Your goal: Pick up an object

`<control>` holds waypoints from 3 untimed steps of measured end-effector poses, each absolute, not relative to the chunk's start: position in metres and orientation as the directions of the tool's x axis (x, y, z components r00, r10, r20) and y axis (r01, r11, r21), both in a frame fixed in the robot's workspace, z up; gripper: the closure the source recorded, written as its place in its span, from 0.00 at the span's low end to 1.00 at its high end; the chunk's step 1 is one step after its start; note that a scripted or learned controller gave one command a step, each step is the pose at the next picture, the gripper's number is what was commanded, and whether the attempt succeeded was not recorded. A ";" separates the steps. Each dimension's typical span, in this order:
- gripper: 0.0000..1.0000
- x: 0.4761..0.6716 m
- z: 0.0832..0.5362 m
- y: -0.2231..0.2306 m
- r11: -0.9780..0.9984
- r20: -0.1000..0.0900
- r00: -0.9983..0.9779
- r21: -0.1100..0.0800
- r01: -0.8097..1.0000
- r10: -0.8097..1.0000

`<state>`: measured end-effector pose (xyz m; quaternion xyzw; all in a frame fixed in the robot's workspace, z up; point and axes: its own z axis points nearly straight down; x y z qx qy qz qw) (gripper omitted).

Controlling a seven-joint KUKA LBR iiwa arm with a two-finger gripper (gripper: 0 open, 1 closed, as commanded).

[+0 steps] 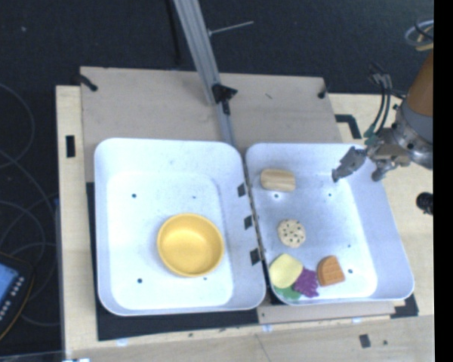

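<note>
1. The grey arm with its orange band (423, 81) reaches in from the right, and its two-finger gripper (359, 168) hangs over the upper right corner of the right shallow white bin (377, 225).
2. Two dark fingers (343, 169) show, splayed apart with a clear gap between them and nothing held there.
3. Nearest candidate: a tan, roll-shaped piece of toy bread (277, 180), lying near the top left of the right bin, well to the left of the gripper.
4. Below it, around the middle of that bin, lies a round, pale cookie with dark chips (291, 233).
5. Down at the lower edge there's a cluster: a yellow-green rounded toy piece (285, 270), a small purple toy (307, 283) touching it, and just beside that an orange-brown slice-shaped toy (331, 271).
6. Over in the left shallow white bin (136, 172), a round yellow plastic bowl (189, 244) sits upright on its own, toward the lower middle.
7. A grey metal rail (200, 44) slants across the bench from the top toward the seam between the bins.
</note>
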<state>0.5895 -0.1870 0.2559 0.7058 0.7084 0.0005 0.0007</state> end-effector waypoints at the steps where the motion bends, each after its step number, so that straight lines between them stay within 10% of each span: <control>1: 0.00 0.590 0.256 -0.187 0.004 0.000 -0.004 0.002 1.000 1.000; 3: 0.00 0.581 0.156 -0.190 -0.001 -0.003 0.001 -0.003 1.000 1.000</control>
